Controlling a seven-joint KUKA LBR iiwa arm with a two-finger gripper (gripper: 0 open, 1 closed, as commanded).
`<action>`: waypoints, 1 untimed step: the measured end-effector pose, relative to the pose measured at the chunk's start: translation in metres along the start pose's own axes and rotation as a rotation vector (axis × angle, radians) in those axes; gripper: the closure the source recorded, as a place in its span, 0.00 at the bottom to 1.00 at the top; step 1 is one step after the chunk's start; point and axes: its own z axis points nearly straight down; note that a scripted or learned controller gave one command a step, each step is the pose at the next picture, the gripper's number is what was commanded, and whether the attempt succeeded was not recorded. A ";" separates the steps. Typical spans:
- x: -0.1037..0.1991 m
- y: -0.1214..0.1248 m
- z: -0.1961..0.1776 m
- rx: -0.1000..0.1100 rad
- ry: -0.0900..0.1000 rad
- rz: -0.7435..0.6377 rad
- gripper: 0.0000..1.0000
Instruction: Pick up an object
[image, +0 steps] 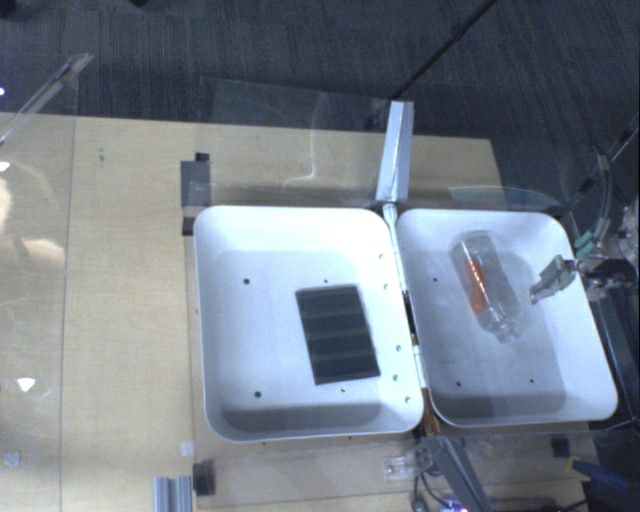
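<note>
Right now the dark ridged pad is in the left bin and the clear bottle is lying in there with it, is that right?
Not quite. The pad is in the left bin, but the bottle lies in the right bin, as the camera view shows.

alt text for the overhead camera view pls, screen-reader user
A robot hand reaches in from the right over the right white bin, beside a clear plastic bottle with an orange insert lying on its side. The left white bin holds a flat, dark ribbed rectangular pad.
</note>
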 end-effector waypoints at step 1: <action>-0.005 0.062 0.132 0.004 0.002 -0.025 0.00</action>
